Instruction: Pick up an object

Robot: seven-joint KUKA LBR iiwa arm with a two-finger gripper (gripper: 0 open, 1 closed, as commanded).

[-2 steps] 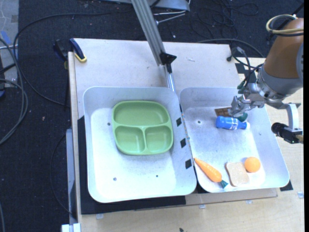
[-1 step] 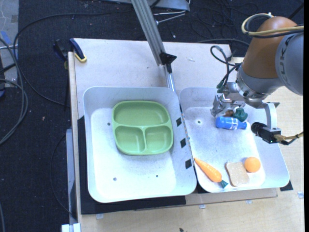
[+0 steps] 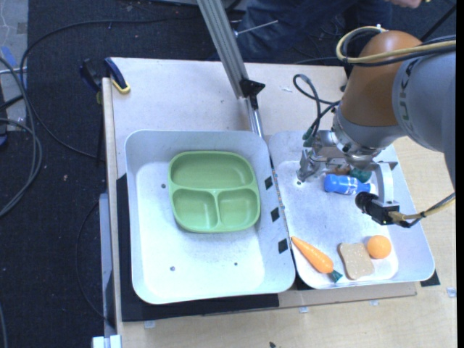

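Nearest me in the right bin [image 3: 417,267] lie three candidates along its near edge: the carrot [image 3: 312,253] on the left, the slice of bread [image 3: 355,260] just right of it, and the orange ball [image 3: 378,247] touching the bread's far corner. Farther back in the same bin sits the blue object [image 3: 341,185], a small can-like thing on its side, and that is the one I judge I am working on. My pincer [image 3: 308,167] hangs just left of it, low over the bin floor, and I cannot tell how it is set. Nothing is in my grasp that I can see, so I am at the approach step, not yet lifting. Next I would need to shift right over the blue object and straddle it. The left bin [image 3: 145,267] holds the green divided plate [image 3: 214,191], well apart from me.
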